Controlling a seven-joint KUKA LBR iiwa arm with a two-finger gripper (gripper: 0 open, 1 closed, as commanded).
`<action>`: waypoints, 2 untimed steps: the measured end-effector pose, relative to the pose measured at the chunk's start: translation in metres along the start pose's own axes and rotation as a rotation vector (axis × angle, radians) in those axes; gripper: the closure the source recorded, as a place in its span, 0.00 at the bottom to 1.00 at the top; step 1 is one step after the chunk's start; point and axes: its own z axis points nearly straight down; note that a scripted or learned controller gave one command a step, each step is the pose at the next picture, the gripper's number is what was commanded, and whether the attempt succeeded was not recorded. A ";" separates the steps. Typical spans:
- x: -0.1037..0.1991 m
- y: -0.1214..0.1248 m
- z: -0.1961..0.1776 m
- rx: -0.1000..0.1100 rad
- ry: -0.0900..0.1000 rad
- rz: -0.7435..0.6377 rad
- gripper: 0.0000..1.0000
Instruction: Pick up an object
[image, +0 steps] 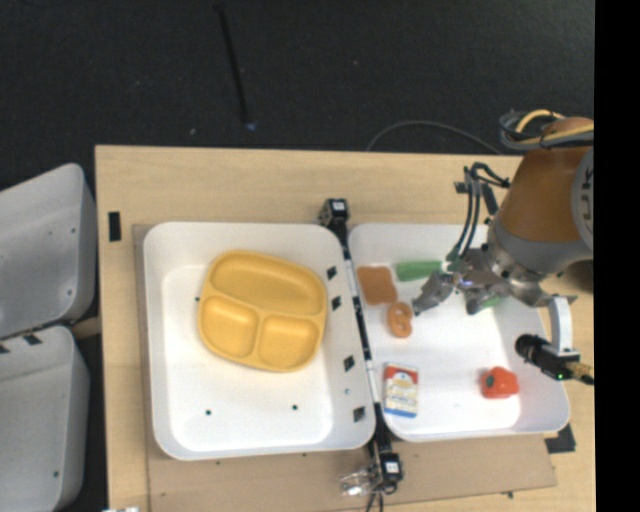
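Observation:
The right bin (450, 420) holds a brown flat piece (376, 284), a small orange lump (401, 320), a green stick-shaped object (417, 269), a small white carton with a red and blue label (400, 390) and a red pepper-like toy (498, 382). My gripper (450, 292) hangs over the upper middle of this bin, just right of the orange lump and below the green object. Its fingers are spread apart with nothing between them.
The left bin (180, 420) carries a yellow divided tray (263, 309). Black clips run along the seam between the bins (352, 330). A black fitting (545, 355) sits at the right bin's right rim. Cables loop behind the arm (545, 210).

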 end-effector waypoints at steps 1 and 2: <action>0.000 0.002 -0.005 -0.010 -0.002 -0.002 0.00; -0.003 -0.005 0.043 -0.005 -0.003 0.001 0.00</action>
